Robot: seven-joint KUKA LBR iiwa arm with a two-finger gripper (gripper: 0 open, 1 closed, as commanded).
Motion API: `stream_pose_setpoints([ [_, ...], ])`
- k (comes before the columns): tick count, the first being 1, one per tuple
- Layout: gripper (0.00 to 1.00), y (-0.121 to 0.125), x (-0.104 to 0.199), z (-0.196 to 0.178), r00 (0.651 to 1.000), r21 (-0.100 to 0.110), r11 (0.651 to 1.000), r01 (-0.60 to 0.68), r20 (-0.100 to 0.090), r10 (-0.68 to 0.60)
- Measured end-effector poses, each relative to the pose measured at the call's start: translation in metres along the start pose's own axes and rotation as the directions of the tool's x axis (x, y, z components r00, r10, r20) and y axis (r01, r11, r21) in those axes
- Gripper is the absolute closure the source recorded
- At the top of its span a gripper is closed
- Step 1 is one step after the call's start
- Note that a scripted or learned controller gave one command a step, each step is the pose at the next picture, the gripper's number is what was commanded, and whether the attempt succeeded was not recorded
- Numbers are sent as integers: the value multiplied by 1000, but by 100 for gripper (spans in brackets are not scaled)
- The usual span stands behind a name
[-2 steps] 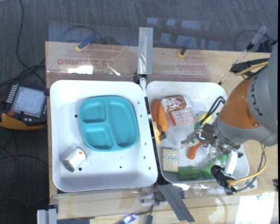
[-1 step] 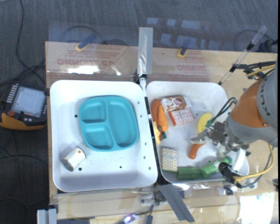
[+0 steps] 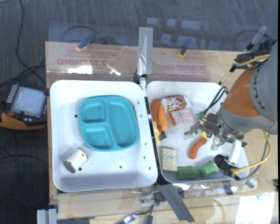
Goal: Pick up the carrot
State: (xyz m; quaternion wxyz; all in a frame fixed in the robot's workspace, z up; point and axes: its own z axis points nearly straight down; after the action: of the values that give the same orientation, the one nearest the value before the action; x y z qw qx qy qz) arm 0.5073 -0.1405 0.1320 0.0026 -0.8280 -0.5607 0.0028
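Note:
The carrot point(image 3: 159, 118) is orange with a green leafy end and lies along the left wall of the right bin point(image 3: 210, 88), beside the divider. My gripper point(image 3: 204, 137) hangs over the middle right of that bin, well to the right of the carrot. Its fingers point(image 3: 192, 131) are spread open with nothing between them. Just below them lies a small orange sausage-shaped piece point(image 3: 195, 149), its upper end near the fingertips. The grey arm with its orange band point(image 3: 240, 99) comes in from the right.
In the right bin are a red and white packet point(image 3: 177, 109), a beige cracker point(image 3: 169, 158) and a green vegetable point(image 3: 194, 172) along the front wall. The left bin point(image 3: 60, 125) holds a teal divided plate point(image 3: 109, 122) and a small white cup point(image 3: 75, 160).

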Motion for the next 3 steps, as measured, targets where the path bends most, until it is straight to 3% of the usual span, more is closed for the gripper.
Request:
stream_pose_setpoints([
  [1,0,35,-21,-31,1000,-1,1000,16,3,-16],
  [2,0,-11,20,39,988,0,988,-153,2,153],
  [3,100,-12,20,32,989,6,989,-151,3,151],
])
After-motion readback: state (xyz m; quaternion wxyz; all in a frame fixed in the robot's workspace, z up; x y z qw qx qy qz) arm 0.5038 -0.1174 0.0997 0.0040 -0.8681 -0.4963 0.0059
